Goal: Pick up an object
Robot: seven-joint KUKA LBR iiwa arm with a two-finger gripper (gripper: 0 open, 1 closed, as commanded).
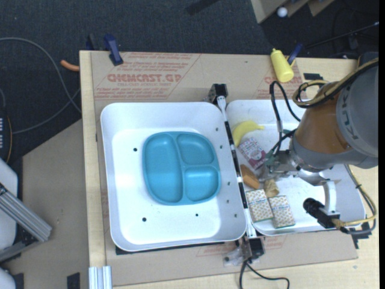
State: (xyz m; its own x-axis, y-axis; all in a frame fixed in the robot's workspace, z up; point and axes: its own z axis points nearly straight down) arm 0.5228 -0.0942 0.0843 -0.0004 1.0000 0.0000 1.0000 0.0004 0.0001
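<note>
Right bin (355, 206), left part: a small clutter of objects. Yellow banana (246, 129) lies uppermost, near the bin's upper left corner. Just below it a pinkish packet (252, 149) with a dark red print. Lower, an orange-brown oblong piece (248, 176) beside the bin's left wall. Near the bottom edge, two patterned packets (270, 209) side by side, touching or nearly so.

Gripper (272, 168) sits low over this clutter, right of centre of the frame, between the pinkish packet and the patterned packets. Cannot tell how its jaws stand; wrist and cables crowd the spot. Nothing visibly held.

Arm (343, 122) enters from the right, grey with its orange band (319, 131) over the right bin's middle. Black cables loop above it.

Left bin (120, 215): a blue divided tray (180, 166) with three compartments, lying about central.

Yellow object (281, 65) on the board above the right bin, upper right of the frame. Blue clamp (112, 48) at the board's upper left
</note>
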